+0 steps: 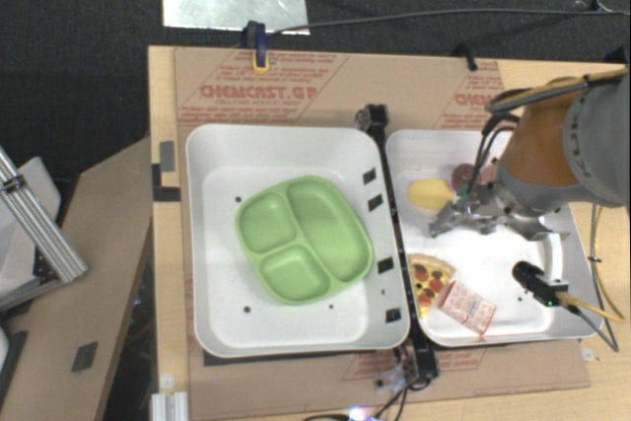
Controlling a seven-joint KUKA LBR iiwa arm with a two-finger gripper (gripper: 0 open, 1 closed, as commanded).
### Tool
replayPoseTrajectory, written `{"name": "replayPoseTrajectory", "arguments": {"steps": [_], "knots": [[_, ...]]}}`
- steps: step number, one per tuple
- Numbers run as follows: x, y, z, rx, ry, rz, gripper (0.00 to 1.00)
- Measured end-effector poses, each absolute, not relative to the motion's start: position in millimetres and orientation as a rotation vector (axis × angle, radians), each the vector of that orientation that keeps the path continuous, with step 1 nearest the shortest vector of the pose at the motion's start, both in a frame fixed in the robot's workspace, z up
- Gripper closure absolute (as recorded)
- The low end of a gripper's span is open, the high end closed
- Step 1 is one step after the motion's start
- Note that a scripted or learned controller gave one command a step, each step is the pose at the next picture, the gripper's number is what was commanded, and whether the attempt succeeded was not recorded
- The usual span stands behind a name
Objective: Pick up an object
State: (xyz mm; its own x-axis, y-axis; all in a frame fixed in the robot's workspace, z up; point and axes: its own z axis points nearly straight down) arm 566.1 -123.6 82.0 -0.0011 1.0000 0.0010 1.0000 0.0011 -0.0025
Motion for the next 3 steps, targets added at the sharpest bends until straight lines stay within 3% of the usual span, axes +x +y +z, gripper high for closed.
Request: {"name": "replayPoseTrajectory", "arguments": {"steps": [1, 3], "knots": [[568.1, -124, 95, -2.222, -2.225, -0.004, 1.0], [566.3, -111, 188, -2.219, -2.231, -0.007, 1.0]]}}
